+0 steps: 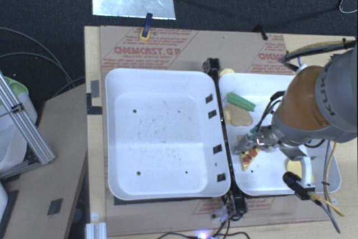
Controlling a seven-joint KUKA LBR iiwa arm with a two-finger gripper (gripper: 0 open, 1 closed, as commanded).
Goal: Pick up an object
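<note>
white plastic, two shallow bins side by side on the cardboard-covered bench: the left bin (pixel 162 131) in the middle of the frame, the right bin (pixel 263 182) at centre right, where my arm (pixel 313 106) reaches in from the right edge. my gripper (pixel 250 145) sits low over the right bin, near its left wall. the pizza-slice toy (pixel 247 158), yellow with red spots, lies right under and just below the gripper tip in the frame, seemingly touching it, but i cannot tell whether it is between the fingers or simply lying on the bin floor beneath them. whether the gripper is spread or closed i cannot tell; the metal parts there blur together. just above the gripper lies a tan flat piece (pixel 240 116), and above that a green block (pixel 240 101). a pale yellow piece (pixel 295 165) lies to the lower right, partly behind my wrist.
</note>
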